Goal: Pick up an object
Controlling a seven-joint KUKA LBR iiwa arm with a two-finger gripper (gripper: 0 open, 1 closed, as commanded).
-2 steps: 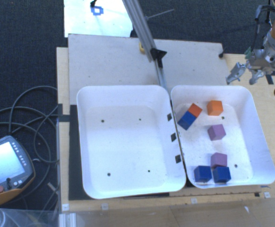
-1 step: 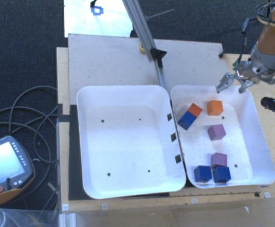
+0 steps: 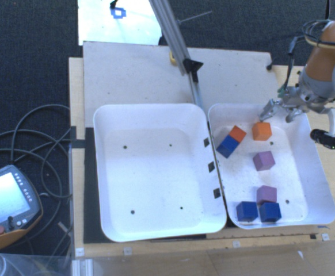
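Hovering just above and right of the orange cube point(image 3: 262, 131), the gripper point(image 3: 278, 111) holds nothing that I can see (whether its jaws are spread or closed, I cannot tell). The cube sits in the right bin point(image 3: 320, 171), with 6 other blocks below and left of it. Nothing is lifted yet; the grasp remains.

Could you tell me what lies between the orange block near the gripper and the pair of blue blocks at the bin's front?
In the camera view, two purple blocks: one below the orange block, another touching the blue pair.
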